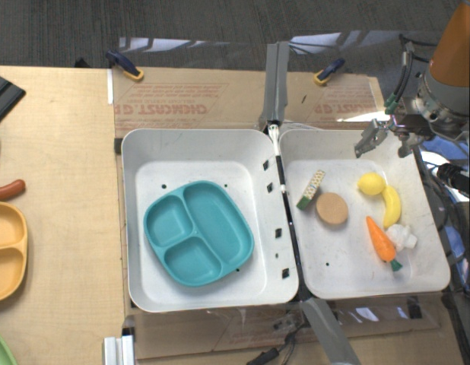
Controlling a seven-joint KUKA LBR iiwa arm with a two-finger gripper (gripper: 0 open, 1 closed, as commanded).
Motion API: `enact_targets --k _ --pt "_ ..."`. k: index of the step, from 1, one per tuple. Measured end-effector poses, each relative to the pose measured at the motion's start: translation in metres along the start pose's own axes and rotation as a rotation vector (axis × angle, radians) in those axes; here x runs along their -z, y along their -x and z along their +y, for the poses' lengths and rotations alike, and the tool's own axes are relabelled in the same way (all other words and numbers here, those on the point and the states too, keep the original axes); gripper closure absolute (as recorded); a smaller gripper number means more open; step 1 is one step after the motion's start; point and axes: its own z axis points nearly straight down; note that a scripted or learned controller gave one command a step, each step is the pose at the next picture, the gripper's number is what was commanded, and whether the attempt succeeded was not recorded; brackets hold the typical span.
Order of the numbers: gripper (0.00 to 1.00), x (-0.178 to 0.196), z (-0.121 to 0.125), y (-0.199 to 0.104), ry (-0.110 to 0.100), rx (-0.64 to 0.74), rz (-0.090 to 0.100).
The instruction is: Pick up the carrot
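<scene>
One tool (387,137) is hanging over the far edge of the right bin (326,276), its two dark fingers spreading apart with nothing between them. Taking the carrot (380,239) as the landmark: it is lying near the bin's front right corner, well apart from the tool, orange and tapered, green stub pointing toward the front. Just beyond it a banana (391,204) and a lemon (371,184) are sitting; a small white lump (403,238) is touching its right side; a tan disc (332,208) is resting to its left. It is looking like light, stiff, smooth plastic, so I would grip across the thick middle. Far left, a teal divided plate (198,233) is filling the other bin.
</scene>
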Motion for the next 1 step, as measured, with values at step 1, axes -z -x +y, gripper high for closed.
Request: enact_targets --k 1 --pt "0.00 -0.1058 -0.0897 0.0396 -0.001 -0.123 0.002"
